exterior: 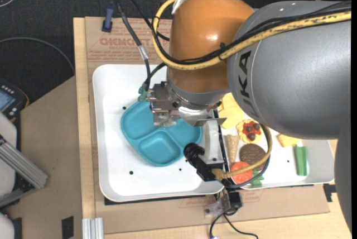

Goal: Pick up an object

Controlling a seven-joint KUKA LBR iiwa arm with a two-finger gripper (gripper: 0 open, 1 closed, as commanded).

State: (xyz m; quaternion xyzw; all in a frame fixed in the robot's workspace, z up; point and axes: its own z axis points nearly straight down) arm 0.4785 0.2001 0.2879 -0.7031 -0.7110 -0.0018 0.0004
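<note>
A turquoise divided dish lies in the left white bin, its two lower compartments in sight. My gripper hangs straight over the dish's upper right part, seen from above as a metal block under the orange wrist band. The big grey arm covers the gripper's lower end and the dish's right edge. Whether anything is held cannot be seen.
The right bin holds toy food: a red berry piece, a brown disc, a red piece, a green stick and something yellow. A black cable plug hangs near the bins' divider. Small black dots mark the left bin's floor.
</note>
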